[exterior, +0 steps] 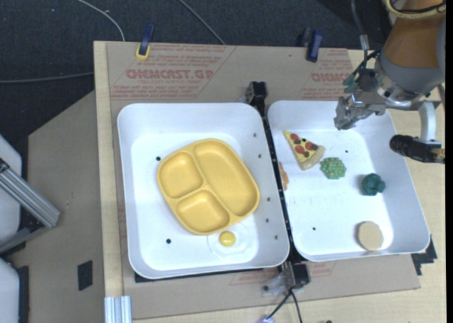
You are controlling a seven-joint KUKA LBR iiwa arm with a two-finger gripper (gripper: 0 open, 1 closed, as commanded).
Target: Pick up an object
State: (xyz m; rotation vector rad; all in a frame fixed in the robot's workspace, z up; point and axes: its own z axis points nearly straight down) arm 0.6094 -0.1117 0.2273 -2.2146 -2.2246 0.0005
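The gripper (pixel 348 117) is hanging over the far edge of the right bin (pixel 403 244), gripping nothing, and whether it is open or closed I cannot tell. Just below it a pizza slice (pixel 304 148) is lying beside a green broccoli piece (pixel 333 168), with a dark teal lump (pixel 373 184) and a tan round cookie (pixel 369 235) sitting nearer the front. Over in the left bin (pixel 138 173), a yellow divided plate (pixel 207 185) is resting with a fried egg (pixel 228 240) touching its front edge.

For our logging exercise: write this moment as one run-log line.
gripper: above right bin, far edge | holding: nothing seen | nearest: pizza slice | task: not yet done
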